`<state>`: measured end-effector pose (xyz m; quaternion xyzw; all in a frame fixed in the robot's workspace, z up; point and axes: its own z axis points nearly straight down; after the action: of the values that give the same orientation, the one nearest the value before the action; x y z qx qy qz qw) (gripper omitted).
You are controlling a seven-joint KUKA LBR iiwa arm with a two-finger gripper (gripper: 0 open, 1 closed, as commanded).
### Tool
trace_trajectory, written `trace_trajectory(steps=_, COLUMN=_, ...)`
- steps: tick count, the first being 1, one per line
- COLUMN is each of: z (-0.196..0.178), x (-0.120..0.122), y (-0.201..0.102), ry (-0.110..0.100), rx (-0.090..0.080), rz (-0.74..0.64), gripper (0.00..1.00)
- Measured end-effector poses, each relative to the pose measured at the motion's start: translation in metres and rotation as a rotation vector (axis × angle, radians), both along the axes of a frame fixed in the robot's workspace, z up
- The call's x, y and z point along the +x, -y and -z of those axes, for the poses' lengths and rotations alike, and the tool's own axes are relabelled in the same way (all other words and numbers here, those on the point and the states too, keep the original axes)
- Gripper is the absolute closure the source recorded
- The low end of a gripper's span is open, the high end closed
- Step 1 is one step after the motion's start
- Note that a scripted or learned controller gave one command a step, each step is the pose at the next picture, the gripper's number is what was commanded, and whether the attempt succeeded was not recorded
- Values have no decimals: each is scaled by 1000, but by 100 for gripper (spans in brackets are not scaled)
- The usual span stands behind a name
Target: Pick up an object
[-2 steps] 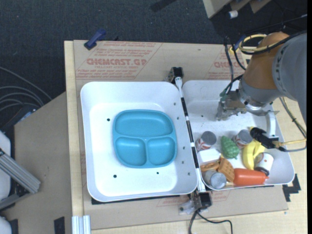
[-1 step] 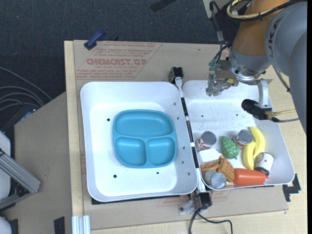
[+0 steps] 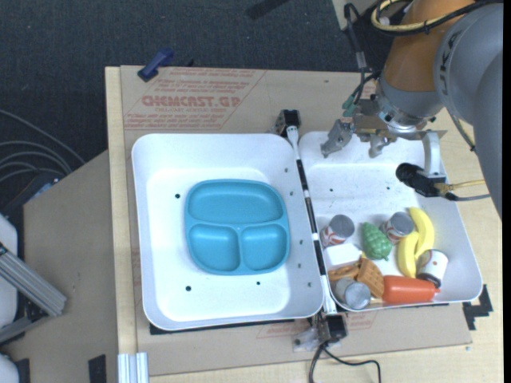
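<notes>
We see the claw (image 3: 357, 136) over the far rim of the right bin (image 3: 351, 174), its fingers spread apart and gripping nothing. The objects lie well below it toward the near end: a banana (image 3: 417, 242) with its long axis running away from the claw, a carrot (image 3: 409, 290) lying crosswise, a green toy (image 3: 375, 240) between. Left of the claw sits a blue tray (image 3: 236, 226).

Yellow banana (image 3: 417, 240), green ball (image 3: 376, 241), orange carrot (image 3: 409, 290) clustered in the right bin's (image 3: 351, 183) near corner.
</notes>
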<state>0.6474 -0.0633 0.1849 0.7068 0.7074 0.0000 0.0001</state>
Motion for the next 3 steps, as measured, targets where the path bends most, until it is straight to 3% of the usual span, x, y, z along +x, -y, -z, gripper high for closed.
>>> trace_trajectory(steps=1, z=101, x=-7, y=43, ry=-2, rx=0, rz=2, gripper=0)
trace_trajectory(steps=2, z=101, x=-65, y=37, ry=-3, rx=1, rz=2, gripper=0)
trace_trajectory(steps=3, z=91, x=-64, y=37, ry=-1, rx=1, rz=3, gripper=100)
